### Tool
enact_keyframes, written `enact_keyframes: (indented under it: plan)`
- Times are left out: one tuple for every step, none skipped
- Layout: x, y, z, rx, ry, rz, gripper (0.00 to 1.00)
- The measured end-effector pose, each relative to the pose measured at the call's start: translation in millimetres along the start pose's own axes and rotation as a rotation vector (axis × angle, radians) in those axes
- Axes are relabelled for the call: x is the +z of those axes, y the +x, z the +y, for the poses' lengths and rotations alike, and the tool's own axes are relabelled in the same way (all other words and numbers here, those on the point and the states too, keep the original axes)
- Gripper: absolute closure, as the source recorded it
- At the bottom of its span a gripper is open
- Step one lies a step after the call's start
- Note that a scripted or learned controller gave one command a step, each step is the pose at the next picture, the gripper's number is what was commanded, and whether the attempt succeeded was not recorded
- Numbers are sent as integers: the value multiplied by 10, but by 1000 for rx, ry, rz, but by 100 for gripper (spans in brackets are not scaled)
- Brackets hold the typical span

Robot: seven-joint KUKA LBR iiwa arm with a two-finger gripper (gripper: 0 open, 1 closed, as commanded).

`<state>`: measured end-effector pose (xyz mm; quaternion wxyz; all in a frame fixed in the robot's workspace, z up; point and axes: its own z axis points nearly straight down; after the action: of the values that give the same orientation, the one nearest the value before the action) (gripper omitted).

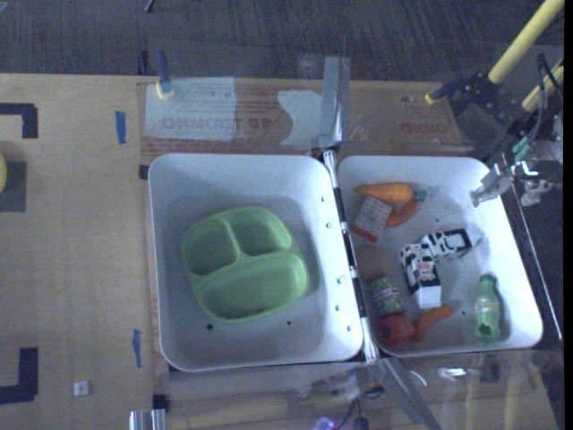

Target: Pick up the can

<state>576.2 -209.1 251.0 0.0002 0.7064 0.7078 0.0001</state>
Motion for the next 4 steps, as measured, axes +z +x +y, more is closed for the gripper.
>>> enact_keyframes:
  plan:
    - [-109,4,12,-2,-3,-2,100]
    - [-548,410,-537,257,2,0,100]
    - [-1166,125,235,256,-2,-2,100]
    - [-244,294,-162,539,4,0,100]
